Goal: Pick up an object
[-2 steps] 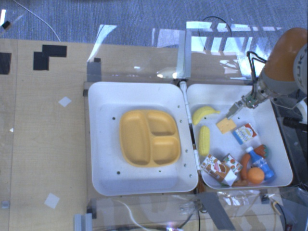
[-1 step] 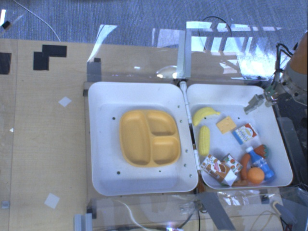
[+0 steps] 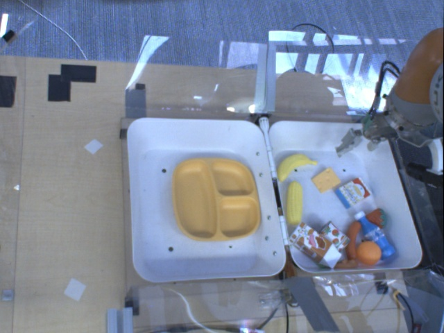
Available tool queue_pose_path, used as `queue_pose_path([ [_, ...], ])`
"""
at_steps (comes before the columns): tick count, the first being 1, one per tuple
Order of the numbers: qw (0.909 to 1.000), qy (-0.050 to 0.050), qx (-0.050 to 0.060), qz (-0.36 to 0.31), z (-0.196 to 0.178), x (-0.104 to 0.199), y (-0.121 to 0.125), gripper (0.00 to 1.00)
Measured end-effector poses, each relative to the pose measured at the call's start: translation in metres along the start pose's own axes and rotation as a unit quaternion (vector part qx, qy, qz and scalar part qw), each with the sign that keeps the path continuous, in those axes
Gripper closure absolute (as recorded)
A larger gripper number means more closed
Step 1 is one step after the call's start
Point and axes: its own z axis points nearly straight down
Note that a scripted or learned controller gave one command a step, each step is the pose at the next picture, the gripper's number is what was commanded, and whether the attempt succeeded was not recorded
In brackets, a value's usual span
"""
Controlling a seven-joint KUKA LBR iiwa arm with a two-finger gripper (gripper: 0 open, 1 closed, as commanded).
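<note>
My gripper [image 3: 355,137] hangs over the back right part of the right bin [image 3: 305,139], below the arm's orange band [image 3: 422,71]. In that bin lie a yellow banana [image 3: 297,164], a corn cob [image 3: 295,201], a flat yellow cracker [image 3: 325,180], a small white and blue carton [image 3: 352,191], a blue bottle [image 3: 371,232], an orange [image 3: 369,253] and a patterned snack box [image 3: 319,243]. The gripper is behind and to the right of the cracker, apart from every object. I see nothing held in it.
The left bin [image 3: 149,186] holds a yellow divided plate [image 3: 216,198]. A ridge [image 3: 272,186] separates the two bins. Clear plastic guards [image 3: 208,96] stand behind the bins. Cables [image 3: 385,82] run along the arm at the right.
</note>
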Motion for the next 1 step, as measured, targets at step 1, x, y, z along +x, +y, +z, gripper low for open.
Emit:
queue_pose_path([
  [1, 0.9999, 0.000, -0.002, 0.012, 0.0499, 0.0622, 0.0290, 0.00],
])
